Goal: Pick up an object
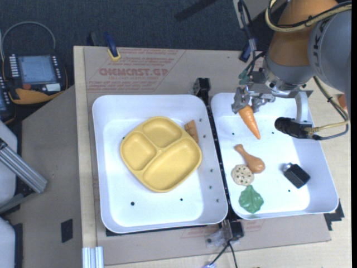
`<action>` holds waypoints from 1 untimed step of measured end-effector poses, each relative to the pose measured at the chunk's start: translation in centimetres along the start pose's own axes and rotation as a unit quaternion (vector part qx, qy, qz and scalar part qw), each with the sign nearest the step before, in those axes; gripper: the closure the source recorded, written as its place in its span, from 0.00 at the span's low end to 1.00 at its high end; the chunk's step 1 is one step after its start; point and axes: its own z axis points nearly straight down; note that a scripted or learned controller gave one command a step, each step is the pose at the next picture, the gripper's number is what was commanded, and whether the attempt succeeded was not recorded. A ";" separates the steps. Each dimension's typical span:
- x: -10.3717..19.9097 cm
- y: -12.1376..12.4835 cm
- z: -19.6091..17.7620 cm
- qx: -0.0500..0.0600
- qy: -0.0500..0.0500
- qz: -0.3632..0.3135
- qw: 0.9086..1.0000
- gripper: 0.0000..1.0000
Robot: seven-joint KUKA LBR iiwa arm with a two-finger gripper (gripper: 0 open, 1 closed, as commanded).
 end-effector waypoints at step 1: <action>5.2 -0.3 -1.4 -0.002 0.000 0.000 1.000 1.00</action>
